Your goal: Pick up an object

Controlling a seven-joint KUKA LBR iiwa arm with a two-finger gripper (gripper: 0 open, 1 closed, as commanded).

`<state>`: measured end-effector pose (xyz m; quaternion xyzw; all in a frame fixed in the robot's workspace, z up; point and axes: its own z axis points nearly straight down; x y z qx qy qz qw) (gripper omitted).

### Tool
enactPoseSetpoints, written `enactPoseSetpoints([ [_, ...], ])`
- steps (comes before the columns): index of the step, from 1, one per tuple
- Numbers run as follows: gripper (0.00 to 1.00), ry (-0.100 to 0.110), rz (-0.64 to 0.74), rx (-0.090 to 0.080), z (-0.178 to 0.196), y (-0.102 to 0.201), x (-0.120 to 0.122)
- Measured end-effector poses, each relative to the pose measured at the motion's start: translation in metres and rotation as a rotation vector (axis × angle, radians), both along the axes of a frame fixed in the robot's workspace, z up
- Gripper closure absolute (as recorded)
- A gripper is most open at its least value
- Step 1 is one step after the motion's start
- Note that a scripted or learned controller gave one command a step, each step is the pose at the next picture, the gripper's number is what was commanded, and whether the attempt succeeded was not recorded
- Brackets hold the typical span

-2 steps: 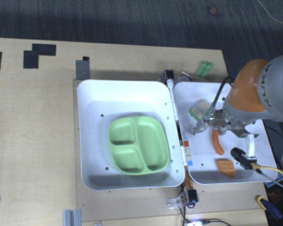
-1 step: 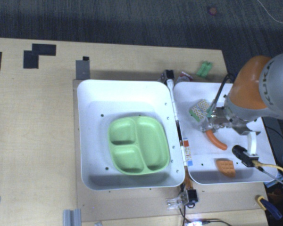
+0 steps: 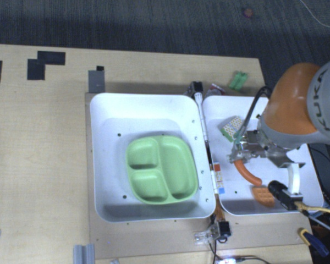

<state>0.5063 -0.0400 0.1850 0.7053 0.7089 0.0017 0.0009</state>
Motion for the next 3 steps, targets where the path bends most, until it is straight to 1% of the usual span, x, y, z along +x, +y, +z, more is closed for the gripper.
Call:
enactPoseSetpoints([
  [1, 1.0, 0.002, -0.002, 0.0, 0.007, -0.011, -0.019],
  [2, 1.0, 0.0, -0.003, -0.001, 0.011, -0.012, -0.019],
  [3, 1.0, 0.001, -0.002, -0.001, 0.012, -0.023, -0.019],
])
